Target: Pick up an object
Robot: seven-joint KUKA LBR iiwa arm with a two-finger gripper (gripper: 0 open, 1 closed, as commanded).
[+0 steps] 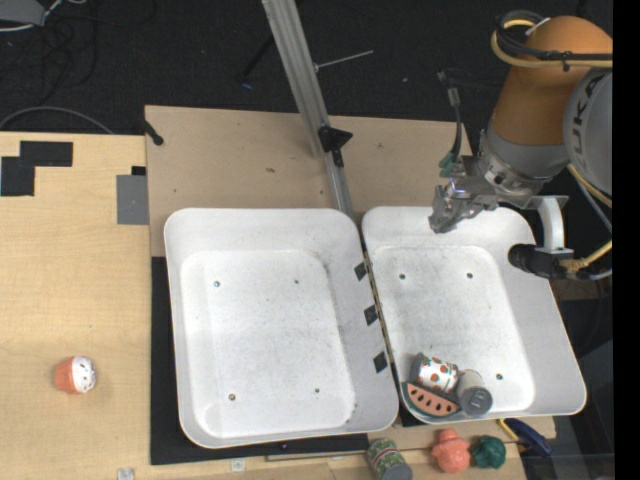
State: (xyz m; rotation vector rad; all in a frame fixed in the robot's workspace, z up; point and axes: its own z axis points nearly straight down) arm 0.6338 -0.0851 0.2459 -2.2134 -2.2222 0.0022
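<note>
In the near corner of the right bin point(540, 388) lie a small red and white can point(437, 374), a watermelon-slice toy point(432, 401) and a grey round piece point(475, 401). My gripper point(446, 218) hangs over the far rim of that bin, well away from those objects. Nothing shows between its fingers, and the fingertips are too small and dark to read.
The left bin point(190, 238) sits beside the right one, joined by black clips. Outside the bins at the front lie a green-topped can point(385, 458), a pink toy point(450, 451) and a green toy point(489, 452). A red and white ball point(75, 375) rests on the wooden bench at left. A metal rail point(305, 78) slants behind.
</note>
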